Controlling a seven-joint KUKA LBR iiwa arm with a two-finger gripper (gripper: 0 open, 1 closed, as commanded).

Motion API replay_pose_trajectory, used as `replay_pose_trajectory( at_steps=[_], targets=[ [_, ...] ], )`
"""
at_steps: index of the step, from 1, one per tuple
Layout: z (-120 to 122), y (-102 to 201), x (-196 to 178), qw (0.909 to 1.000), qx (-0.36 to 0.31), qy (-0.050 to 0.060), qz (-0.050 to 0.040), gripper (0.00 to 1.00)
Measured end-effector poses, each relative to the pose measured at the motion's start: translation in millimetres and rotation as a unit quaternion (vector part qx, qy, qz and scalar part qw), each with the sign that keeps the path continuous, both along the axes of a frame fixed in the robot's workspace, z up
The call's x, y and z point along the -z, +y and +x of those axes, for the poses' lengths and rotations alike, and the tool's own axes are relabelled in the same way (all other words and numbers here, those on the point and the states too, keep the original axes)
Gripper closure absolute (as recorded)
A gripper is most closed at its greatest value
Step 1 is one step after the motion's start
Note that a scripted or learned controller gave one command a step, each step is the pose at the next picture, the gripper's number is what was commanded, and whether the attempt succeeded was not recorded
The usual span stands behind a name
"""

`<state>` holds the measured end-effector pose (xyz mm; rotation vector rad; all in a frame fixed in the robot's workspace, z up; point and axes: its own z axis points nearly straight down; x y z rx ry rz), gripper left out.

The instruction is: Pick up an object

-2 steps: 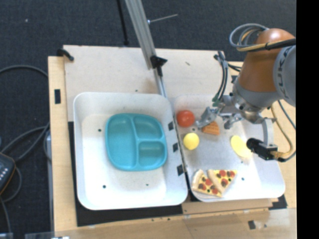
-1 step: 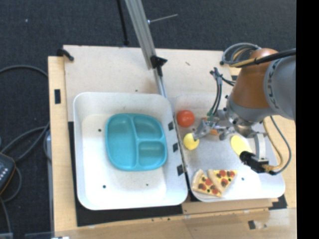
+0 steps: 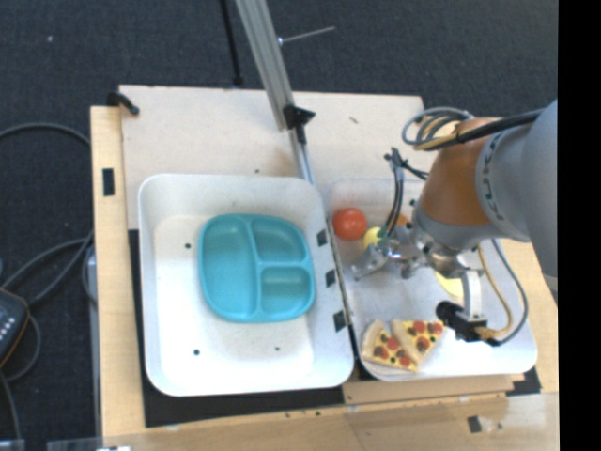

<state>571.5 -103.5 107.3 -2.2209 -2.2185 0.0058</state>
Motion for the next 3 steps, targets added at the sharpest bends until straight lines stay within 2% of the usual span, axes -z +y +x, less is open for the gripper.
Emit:
replay_pose_trajectory(
  at_steps=[1,3],
  targets=[
    [2.2,-1.5,-14.3,1.0000,0.003,-0.004,-0.0002,1.00],
    [-0.7,-7.5,-111.0,1.0000,0.001,-0.006,-0.0006,1.00]
  ],
)
